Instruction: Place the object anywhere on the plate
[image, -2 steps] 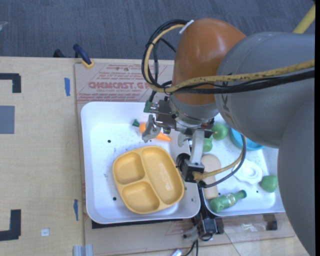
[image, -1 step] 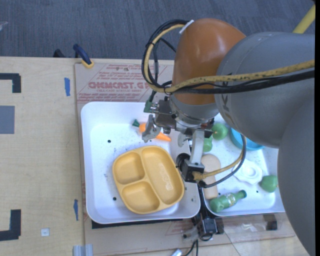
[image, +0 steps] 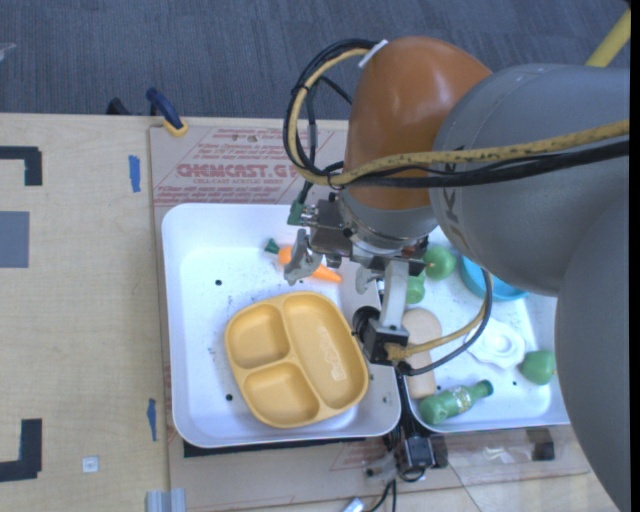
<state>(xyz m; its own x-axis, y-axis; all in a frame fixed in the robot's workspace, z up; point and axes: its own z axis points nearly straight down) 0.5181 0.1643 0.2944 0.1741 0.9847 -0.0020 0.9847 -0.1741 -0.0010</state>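
Yellow 3-compartment plate (image: 297, 358) sits in the left white bin (image: 190, 300), tilted a bit, nothing on it afaict. The gripper (image: 305, 262) hangs over the back of that bin, just behind the plate's far rim, w/ an orange carrot-looking toy (image: 322, 271) right at its tip. Can't tell if the thing is actually pinched or just lying under it, and can't tell the gripper's state either, too much arm in the way. Right bin (image: 520, 400) has a green bottle (image: 455, 401), a green round bit (image: 538, 366), a white piece (image: 497, 348) and smth blue (image: 495, 285). All on the tabletop (image: 70, 330).
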